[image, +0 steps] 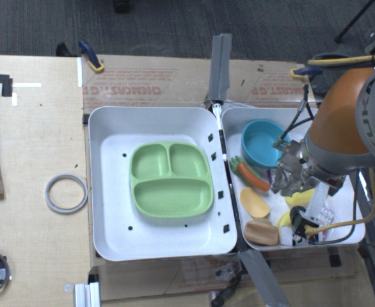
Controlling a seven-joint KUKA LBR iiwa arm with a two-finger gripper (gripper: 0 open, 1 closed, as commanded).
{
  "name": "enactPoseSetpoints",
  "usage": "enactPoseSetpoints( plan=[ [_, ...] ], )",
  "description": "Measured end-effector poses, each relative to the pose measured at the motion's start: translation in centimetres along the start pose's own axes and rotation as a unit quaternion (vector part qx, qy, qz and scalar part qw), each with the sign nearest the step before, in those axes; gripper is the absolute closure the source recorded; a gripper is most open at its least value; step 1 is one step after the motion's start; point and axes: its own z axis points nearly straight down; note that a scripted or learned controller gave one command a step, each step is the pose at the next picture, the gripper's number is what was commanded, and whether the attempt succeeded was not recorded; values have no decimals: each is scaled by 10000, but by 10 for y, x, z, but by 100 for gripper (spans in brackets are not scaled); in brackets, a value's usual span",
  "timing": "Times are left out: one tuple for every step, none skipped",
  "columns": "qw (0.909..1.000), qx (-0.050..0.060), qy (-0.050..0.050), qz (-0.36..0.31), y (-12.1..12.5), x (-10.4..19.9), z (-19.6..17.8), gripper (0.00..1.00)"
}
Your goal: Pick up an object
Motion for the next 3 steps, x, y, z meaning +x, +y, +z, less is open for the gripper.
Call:
enactPoseSetpoints(
  plan=[
    [9991, -10, -1, -431, 39, -64, -46, 100],
    [9997, 5, -4, -246, 41, -10, 11, 100],
    [9997, 5, -4, -246, 41, -10, 11, 0]
  ],
)
